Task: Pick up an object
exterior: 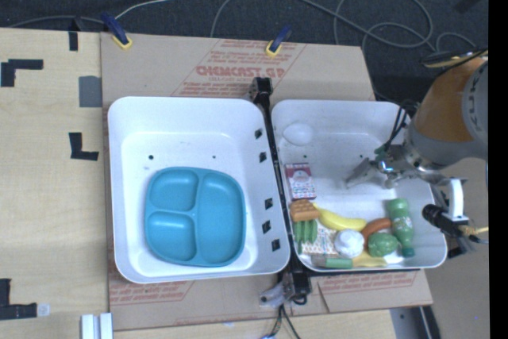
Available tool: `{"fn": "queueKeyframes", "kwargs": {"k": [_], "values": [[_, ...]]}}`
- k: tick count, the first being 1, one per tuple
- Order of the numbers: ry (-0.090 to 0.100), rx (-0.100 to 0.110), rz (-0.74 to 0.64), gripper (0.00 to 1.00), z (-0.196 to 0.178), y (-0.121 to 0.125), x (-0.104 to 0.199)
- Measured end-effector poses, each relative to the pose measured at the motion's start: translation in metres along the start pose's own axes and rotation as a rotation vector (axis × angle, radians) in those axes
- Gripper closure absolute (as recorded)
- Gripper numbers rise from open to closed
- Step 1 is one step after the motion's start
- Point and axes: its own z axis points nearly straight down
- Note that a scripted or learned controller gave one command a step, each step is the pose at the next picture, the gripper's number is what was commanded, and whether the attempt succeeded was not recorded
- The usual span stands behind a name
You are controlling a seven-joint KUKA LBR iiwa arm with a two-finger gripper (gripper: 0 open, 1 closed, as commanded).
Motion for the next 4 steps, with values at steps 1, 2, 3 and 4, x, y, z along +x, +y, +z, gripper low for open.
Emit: {"fn": "queueKeyframes", "kwargs": {"k": [1,2,3,4], "values": [[-0.001,-0.007,-0.001,0.0,0.011,-0.043,-0.004],[-0.001,-0.009,-0.003,0.0,0.012,0.0,0.048],[-0.003,-0.007,0.0,0.0,0.012,-0.046,0.1],[-0.001,-0.007,-0.002,0.0,0.012,0.014,0.107]]}}
